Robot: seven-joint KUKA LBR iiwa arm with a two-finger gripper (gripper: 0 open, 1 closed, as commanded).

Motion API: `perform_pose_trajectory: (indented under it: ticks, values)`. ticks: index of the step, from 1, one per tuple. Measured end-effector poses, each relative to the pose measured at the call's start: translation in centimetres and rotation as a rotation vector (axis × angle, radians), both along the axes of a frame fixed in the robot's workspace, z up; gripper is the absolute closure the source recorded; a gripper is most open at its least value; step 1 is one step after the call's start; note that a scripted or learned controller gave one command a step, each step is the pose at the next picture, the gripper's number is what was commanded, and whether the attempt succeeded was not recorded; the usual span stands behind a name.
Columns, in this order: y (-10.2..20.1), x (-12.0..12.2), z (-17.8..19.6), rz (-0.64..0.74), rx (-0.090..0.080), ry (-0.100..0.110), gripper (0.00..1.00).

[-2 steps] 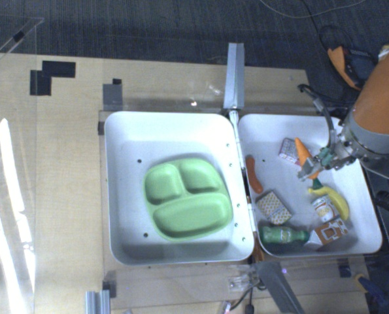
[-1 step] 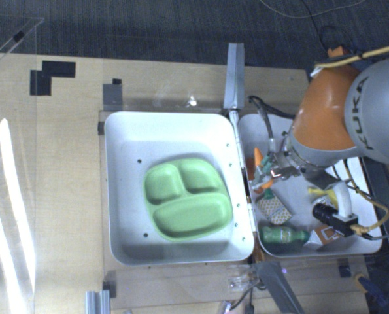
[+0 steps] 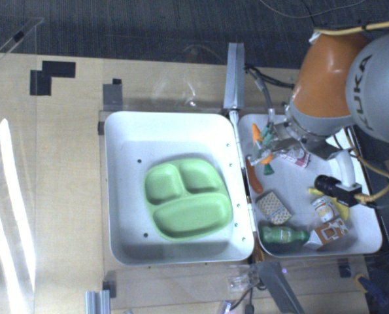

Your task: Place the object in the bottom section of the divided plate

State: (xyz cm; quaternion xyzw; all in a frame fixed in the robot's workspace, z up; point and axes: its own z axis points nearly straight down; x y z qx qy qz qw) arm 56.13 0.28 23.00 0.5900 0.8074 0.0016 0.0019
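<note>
I see the green divided plate (image 3: 188, 198) in the middle of the left bin (image 3: 122, 175), its long axis running left to right, large section toward the near edge. The gripper (image 3: 271, 144) hangs over the right bin's (image 3: 371, 234) far-left corner; its opening I cannot tell

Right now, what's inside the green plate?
Nothing shows in the green plate; all three sections look bare. The bin floor beneath it is covered, so I can't see there.

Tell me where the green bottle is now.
The green bottle lies on its side at the near edge of the right bin, just below the checkered packet.
</note>
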Motion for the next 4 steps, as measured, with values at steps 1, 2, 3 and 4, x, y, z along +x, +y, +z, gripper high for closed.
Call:
perform_pose_trajectory:
  ticks: [1, 2, 3, 4]
  values:
    - [4.8, -5.0, -3.1, 0.059, 0.0, 0.003, 1.0]
    - [4.8, -5.0, -3.1, 0.058, 0.0, 0.002, 0.0]
    - [5.4, -3.4, 0.8, -0.34, 0.001, 0.001, 0.0]
    - [5.2, -4.8, 5.6, -0.28, 0.002, -0.001, 0.0]
